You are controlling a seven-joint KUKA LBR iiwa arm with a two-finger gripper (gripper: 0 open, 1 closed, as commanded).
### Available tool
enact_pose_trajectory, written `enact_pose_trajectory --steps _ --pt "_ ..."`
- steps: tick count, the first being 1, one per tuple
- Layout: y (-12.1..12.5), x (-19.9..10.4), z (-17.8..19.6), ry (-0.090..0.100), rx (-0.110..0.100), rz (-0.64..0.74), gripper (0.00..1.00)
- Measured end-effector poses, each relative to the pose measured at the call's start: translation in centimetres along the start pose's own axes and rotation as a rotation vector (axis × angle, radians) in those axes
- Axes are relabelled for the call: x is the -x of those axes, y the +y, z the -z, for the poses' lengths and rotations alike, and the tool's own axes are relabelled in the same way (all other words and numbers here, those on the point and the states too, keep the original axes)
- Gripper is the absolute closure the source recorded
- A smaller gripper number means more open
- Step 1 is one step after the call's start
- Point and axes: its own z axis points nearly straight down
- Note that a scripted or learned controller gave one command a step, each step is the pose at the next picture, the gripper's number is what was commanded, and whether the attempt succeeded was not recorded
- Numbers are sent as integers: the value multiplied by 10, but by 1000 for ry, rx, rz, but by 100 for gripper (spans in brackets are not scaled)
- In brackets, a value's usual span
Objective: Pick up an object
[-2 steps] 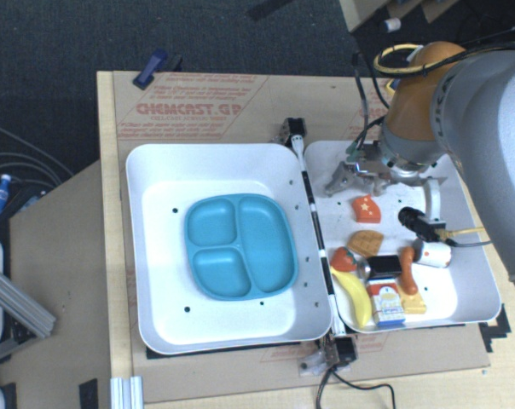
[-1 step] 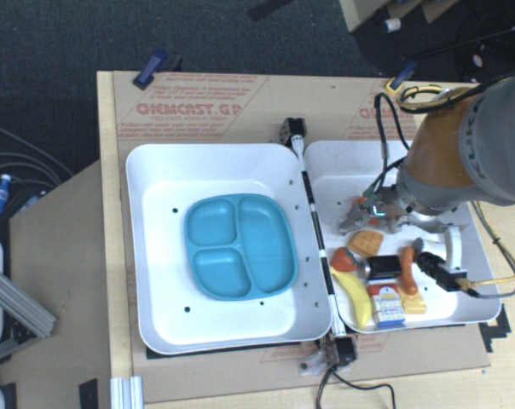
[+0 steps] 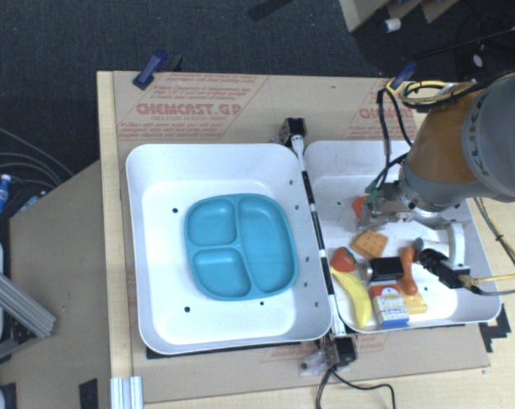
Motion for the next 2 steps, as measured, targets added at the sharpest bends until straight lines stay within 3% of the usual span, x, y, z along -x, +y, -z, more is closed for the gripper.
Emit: enact_pose_trajectory --steps 1,2 --pt "0 0 0 0 -1 0 0" --pt "0 0 10 0 0 -1 100"
